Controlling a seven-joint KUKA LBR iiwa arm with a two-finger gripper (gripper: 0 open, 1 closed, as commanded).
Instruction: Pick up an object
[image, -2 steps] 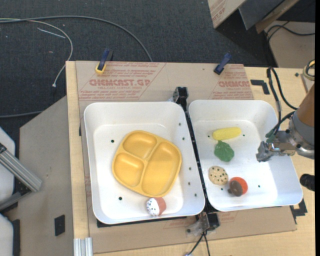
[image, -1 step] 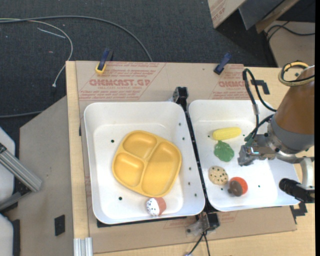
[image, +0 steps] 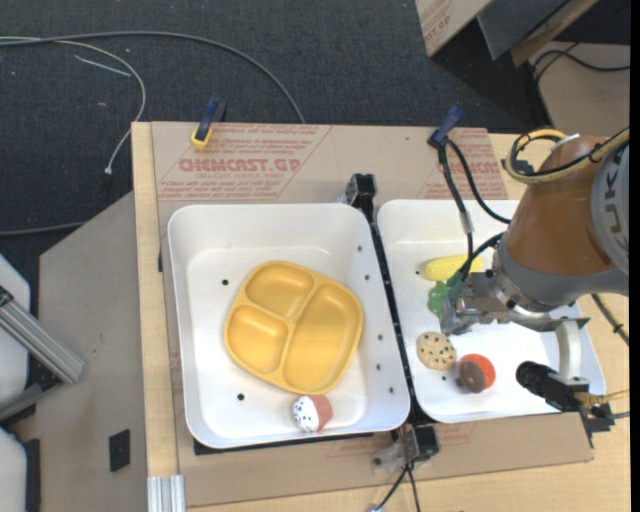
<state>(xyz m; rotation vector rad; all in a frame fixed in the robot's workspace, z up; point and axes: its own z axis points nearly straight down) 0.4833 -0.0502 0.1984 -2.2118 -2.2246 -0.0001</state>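
Pincer (image: 455, 318) touching green toy (image: 441, 297); cookie (image: 435, 351) just below.

yellow plate (image: 293, 325) left bin (image: 190, 300), tool (image: 458, 305) right bin (image: 400, 225)

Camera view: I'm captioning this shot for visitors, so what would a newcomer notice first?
The yellow divided plate lying in the middle of the left bin, with a small white and red die just below it. Then the orange-banded arm reaching over the right bin, above a cookie and a green toy.
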